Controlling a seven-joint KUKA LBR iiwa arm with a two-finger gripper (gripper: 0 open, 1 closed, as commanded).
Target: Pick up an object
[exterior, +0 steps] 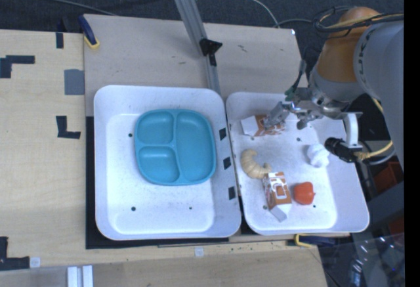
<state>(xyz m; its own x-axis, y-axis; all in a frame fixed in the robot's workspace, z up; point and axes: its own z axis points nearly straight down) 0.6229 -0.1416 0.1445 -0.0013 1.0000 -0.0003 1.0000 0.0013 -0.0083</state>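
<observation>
My gripper hangs over the far part of the right bin, and its two fingers stand apart. The left fingertip is over or touching a small orange and white packet; nothing sits between the fingers. Nearer the front of the bin lie a tan croissant-shaped piece, an orange and white carton and a red tomato-like ball. A white lump rests by the right wall, just below the gripper.
The left bin holds a blue divided plate. A slanted metal pole reaches down to the bins' far edge. The grey arm with its orange band fills the upper right, and cables trail beside it.
</observation>
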